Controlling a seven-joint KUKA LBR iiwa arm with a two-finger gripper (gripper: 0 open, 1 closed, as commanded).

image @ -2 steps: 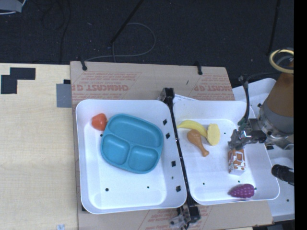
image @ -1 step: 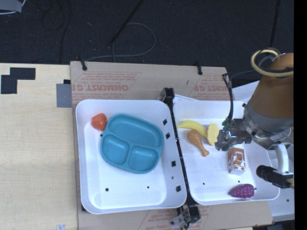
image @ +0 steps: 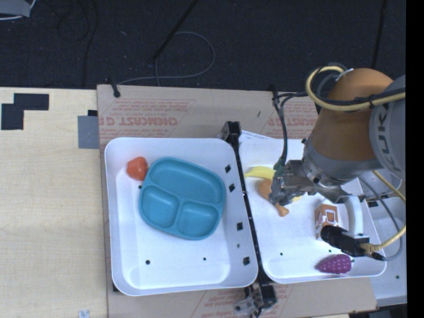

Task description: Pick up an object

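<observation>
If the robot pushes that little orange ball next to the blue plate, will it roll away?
Probably a bit. The orange ball looks round, so a push would likely roll it. It sits in the bin's corner, close against the blue plate, so it likely wouldn't go far. Its smooth-looking, rounded shape may slip from a pinch.

Both white bins look like smooth, faintly glossy plastic, as does the blue plate. Under them lies matt brown cardboard printed in red, on a pale wood-look bench. The arm's orange band shines softly.
</observation>
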